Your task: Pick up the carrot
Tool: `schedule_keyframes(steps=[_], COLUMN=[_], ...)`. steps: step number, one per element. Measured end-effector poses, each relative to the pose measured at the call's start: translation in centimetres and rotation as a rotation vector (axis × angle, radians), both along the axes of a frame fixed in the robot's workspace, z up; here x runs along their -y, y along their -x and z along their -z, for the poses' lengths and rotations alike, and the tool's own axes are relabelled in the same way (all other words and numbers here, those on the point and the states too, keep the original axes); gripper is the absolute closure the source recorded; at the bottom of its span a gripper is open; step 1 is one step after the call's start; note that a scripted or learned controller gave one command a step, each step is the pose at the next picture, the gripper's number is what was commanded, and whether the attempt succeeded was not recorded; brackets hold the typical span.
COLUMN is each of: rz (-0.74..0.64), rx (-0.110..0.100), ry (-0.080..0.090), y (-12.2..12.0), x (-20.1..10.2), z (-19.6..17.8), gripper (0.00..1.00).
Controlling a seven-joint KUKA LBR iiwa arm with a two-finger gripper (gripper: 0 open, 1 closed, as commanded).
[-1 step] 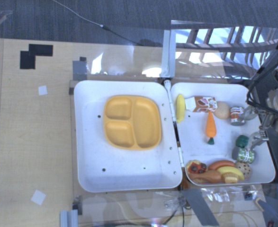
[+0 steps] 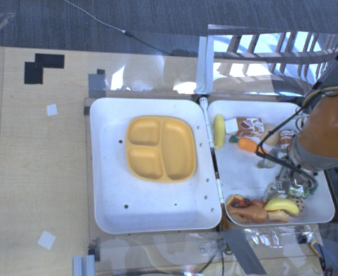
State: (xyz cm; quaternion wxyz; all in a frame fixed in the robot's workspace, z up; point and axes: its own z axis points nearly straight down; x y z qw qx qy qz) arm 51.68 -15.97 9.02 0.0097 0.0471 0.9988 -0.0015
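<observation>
I see the carrot [image 2: 247, 145] lying in the right bin [image 2: 238, 174], near a banana [image 2: 219, 130]. My end effector [image 2: 288, 186] hangs low nearby, apart from it. I cannot tell its grip.

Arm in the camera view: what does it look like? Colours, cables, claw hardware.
The arm has a wide glossy orange band over a rounded grey wrist section. Thin black cables loop out from its side, and one light cable runs along the top of the band. Below sits the small metallic silver claw, a cluttered assembly of shiny parts. No lettering is legible.
</observation>
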Motion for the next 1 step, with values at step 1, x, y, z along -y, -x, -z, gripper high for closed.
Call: schedule_keyframes(steps=[1], rz=[0.222], rx=[-0.004], ry=[-0.009], y=[-5.09], x=[-6.40], z=[0.10], gripper=[0.00])
